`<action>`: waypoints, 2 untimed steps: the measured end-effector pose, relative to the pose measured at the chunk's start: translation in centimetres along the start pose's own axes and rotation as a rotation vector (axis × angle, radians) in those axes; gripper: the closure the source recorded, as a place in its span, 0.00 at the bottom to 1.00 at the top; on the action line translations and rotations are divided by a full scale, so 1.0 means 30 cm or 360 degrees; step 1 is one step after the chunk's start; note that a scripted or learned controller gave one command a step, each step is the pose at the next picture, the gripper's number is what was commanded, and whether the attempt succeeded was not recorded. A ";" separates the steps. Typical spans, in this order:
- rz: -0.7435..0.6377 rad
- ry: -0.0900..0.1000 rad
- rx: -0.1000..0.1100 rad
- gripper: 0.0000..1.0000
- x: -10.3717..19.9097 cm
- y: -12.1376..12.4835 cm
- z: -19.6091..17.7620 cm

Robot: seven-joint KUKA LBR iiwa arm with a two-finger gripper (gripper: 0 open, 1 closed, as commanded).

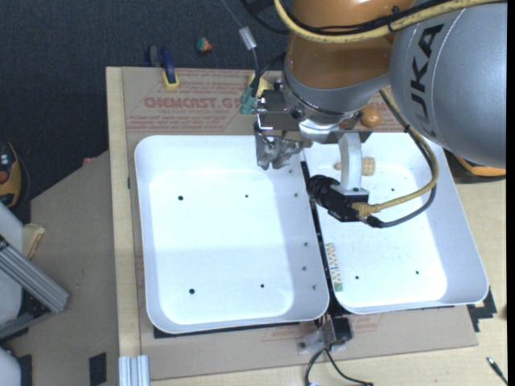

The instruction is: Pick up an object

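Dark carpet surrounds the tabletop (129, 296), where we see a cardboard sheet (193, 99) printed with red lettering under two shallow white bins set side by side. We see the left bin (161, 240) with only small dark dots on its floor. The arm (354, 30), grey with a broad orange band, reaches in from the right and covers the upper part of the right bin (418, 248). Its gripper (278, 153) hangs over the far edge of the left bin, close to the divide between the two bins; we cannot tell how the fingers stand, since they are small and blurred against the metal around them, and we see nothing held there. A small tan object (368, 166) lies on the floor of the right bin near its far wall, just beside the white bracket below the wrist and well apart from the gripper. A rounded orange-brown object (370, 118) sits just behind that bin's far rim. A yellow cable (402, 202) loops across the right bin.
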State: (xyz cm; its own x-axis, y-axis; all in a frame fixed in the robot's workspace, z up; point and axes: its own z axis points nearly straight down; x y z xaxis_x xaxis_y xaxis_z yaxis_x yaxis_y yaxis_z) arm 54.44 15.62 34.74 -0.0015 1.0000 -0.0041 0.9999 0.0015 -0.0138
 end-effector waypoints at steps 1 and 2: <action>-0.0005 0.0004 -0.0008 1.00 0.219 -0.174 0.220; 0.0005 0.0008 -0.0025 1.00 0.135 -0.217 0.117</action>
State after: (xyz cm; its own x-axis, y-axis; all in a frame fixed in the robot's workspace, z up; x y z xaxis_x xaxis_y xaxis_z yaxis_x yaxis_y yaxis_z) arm 47.87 19.64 31.31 0.0017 1.0000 0.0009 1.0000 -0.0018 0.0017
